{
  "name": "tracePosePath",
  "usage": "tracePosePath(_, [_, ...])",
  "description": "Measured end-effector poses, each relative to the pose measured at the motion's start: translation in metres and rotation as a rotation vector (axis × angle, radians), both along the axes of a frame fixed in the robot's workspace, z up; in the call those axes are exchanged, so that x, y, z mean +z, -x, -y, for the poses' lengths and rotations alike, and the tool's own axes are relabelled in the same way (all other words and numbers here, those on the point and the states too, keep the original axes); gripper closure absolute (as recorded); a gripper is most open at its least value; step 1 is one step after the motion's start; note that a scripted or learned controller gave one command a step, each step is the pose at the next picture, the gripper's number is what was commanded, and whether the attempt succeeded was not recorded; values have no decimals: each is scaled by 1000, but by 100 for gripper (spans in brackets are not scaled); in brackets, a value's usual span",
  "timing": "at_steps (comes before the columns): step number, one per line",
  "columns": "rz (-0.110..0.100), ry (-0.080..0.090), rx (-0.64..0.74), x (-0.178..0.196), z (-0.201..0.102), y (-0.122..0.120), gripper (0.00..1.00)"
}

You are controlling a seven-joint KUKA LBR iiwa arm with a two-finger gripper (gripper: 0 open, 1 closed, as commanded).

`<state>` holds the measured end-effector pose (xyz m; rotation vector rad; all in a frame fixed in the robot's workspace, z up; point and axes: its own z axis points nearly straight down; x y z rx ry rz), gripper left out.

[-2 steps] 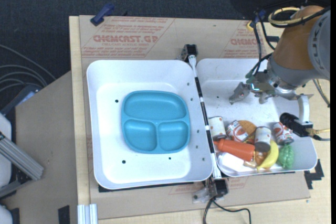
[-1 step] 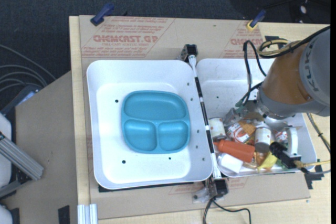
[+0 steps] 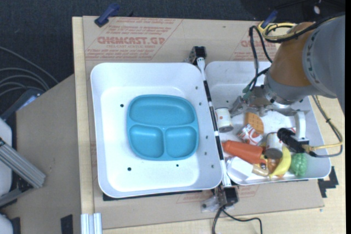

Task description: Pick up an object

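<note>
My gripper is low in the right bin, at its middle left, under the grey arm with the orange band. Just below it lies a tan waffle-like cracker, and a small white can lies to its lower left by the bin's left wall. A red and white packet sits below the cracker. Along the bin's front lie an orange carrot, a yellow banana, a green leafy piece and a white piece. I see nothing between the fingers.
The left bin holds a blue divided plate at its centre. A grey round can stands between the carrot and the banana. The arm covers the right bin's back right part.
</note>
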<state>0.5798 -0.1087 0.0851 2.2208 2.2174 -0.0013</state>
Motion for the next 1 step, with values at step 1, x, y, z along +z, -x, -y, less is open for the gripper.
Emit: tracePosePath(1, [0, -2, 0, 10, -1, 0, 100])
